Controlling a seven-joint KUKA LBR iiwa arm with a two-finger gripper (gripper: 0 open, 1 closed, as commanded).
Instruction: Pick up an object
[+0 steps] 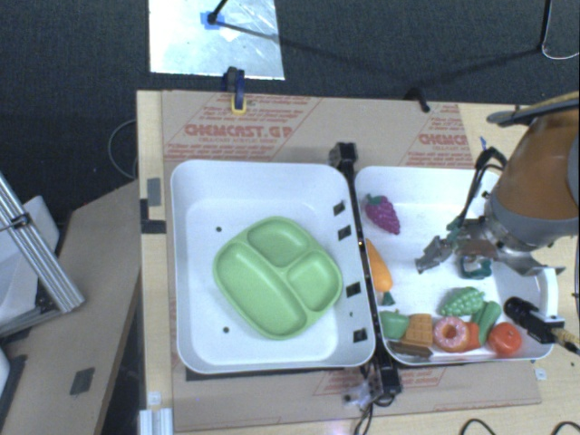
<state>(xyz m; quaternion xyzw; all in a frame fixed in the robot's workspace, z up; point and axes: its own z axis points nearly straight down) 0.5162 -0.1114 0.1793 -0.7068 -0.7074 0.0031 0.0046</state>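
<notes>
My gripper (448, 254) hangs over the middle of the right bin (412, 188), on the grey arm with the orange band coming in from the right. No toy food shows between its tips. Purple grapes (382, 213) lie to its upper left. An orange carrot (379, 266) rests against the bin's left wall. Just below the gripper sits a green leafy vegetable (463, 301). Along the bin's front edge lie a green pepper (393, 323), a brown bread slice (417, 333), a pink donut (450, 333), a green cucumber (490, 315) and a red tomato (505, 338).
The left bin (195, 207) holds a green divided plate (277, 276). A black divider with clips (355, 261) runs between the two bins. Both bins stand on a cardboard sheet (272, 130).
</notes>
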